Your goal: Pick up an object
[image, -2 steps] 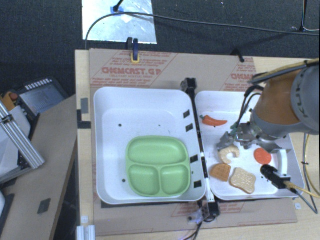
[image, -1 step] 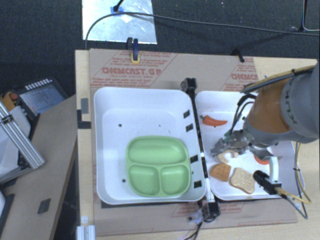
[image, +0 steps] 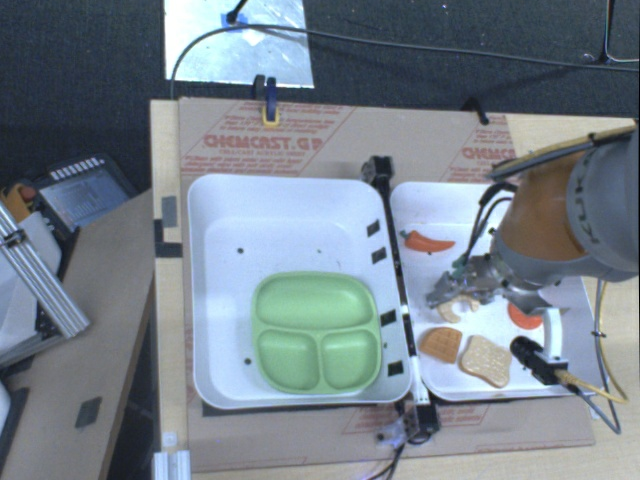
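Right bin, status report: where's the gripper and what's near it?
Gripper low in right bin, over pale piece; grasp unconfirmed. Cookie, toast just below it; red pepper above. Green tray in left bin.

The two white bins (image: 215,268) are looking like smooth moulded plastic with a soft sheen; the green divided tray (image: 315,330) near the front edge of the left bin is showing a matt, slightly satiny plastic surface; the board (image: 330,138) lying under both bins is reading as tan cardboard — dull, printed in red; a crinkled silvery sheet (image: 240,28) beyond the board's back edge is glinting like foil; the arm (image: 575,213) is presenting smooth grey casing and a glossy orange band; the toast slice (image: 486,360) by the right bin's front edge is looking rough and porous — the red pepper (image: 428,240) smooth and faintly shiny.
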`<act>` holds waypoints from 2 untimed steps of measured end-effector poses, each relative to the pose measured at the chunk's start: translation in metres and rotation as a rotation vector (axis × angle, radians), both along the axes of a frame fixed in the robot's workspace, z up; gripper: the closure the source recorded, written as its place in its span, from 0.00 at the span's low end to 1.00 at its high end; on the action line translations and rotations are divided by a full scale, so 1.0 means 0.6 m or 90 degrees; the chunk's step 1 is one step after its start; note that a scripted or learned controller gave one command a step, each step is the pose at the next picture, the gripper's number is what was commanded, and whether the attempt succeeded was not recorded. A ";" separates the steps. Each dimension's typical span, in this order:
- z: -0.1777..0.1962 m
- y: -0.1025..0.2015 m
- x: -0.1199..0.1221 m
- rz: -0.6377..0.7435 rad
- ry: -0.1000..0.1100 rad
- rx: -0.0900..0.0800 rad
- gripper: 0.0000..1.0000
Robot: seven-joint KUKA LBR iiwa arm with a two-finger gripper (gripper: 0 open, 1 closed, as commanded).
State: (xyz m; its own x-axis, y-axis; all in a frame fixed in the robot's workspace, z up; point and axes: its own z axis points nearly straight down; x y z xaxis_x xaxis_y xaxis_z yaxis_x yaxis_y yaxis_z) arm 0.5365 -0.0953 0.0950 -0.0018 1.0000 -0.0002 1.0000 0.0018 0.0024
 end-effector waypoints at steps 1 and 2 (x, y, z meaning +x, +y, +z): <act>0.081 0.015 0.001 0.002 -0.002 0.000 1.00; 0.172 0.008 -0.011 0.001 -0.003 -0.001 1.00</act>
State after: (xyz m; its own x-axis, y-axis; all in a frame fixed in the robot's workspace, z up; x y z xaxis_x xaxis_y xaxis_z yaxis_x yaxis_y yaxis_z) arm 0.5298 -0.0902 0.1981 -0.0034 1.0000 -0.0011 1.0000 0.0034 0.0069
